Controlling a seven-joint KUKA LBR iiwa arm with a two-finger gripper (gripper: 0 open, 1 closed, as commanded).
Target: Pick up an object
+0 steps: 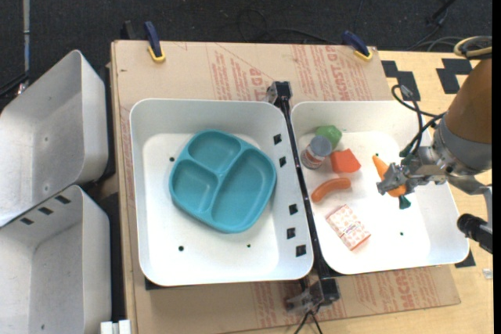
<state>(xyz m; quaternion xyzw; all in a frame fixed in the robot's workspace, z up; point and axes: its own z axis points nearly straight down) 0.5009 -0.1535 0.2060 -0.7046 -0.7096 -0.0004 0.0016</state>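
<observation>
Two white bins side by side. Left bin (149, 168): teal divided plate (223, 180). Right bin (438, 246): small can (316, 152) touching a green piece (329, 134), orange-red block (344, 162), orange sausage shape (331, 188), pink carton (347, 227). Gripper (395, 184) low at the right side, over a toy carrot (389, 176); can't tell if it's clamped on it.

Red printed lettering on the cardboard sheet (235, 66) is too faint to read.
</observation>
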